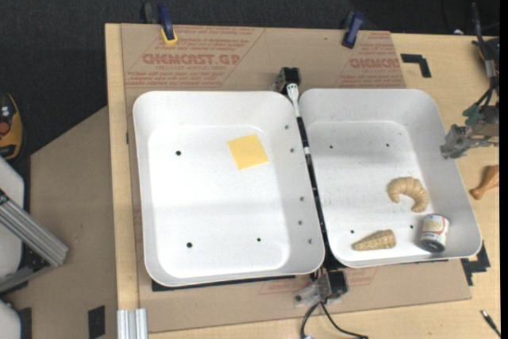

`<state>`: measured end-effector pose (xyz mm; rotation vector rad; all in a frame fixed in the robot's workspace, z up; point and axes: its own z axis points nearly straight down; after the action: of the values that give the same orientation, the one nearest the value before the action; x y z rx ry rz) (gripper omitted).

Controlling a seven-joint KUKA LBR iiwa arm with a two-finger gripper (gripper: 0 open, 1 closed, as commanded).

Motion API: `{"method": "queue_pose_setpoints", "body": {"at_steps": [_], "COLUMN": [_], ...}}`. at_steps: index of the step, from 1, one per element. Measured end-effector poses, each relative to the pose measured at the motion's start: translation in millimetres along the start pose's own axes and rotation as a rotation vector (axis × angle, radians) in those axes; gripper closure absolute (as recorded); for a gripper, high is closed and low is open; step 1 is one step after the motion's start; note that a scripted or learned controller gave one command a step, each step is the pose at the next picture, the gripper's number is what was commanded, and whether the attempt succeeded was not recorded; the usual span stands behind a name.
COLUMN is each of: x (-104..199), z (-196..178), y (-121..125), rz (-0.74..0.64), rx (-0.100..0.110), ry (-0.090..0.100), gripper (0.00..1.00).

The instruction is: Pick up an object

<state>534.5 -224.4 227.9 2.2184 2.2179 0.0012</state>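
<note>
Dark carpet surrounds a plywood bench (238, 48) that bears two white bins side by side. At the right edge of the view the gripper (463, 137) hangs just outside the right bin's rim; whether the claw is spread or pressed together cannot be told from this small, partly cut-off shape, and nothing is seen held in it.

No object is yet picked, so the step in hand is choosing a target and coming down on it. A good try, I judge, goes for the croissant (408, 192): it lies nearest the gripper with bare floor around it. The claw should straddle its narrow middle, across the curve, and descend straight.

The right bin (365, 103) holds three things toward its near right corner: the croissant, a tan cone (375, 240) lying on its side near the front wall, and a small can (433, 233) close against the right wall, likely awkward to straddle. The left bin (206, 103) holds one flat yellow square (248, 152), probably too thin to pinch easily.
</note>
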Motion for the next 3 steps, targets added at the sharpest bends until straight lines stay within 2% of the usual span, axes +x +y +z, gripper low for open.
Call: {"method": "queue_pose_setpoints", "body": {"at_steps": [1, 2, 3], "x": [3.8, 1.4, 0.4], "z": [-318.6, -106.3, -78.9], "y": [21.6, 41.4, 3.2], "rz": [-0.003, 0.000, 0.002], "rx": [-0.018, 0.017, 0.009], "ry": [-0.007, 0.008, 0.005], "gripper": [1.00, 1.00, 1.00]}}
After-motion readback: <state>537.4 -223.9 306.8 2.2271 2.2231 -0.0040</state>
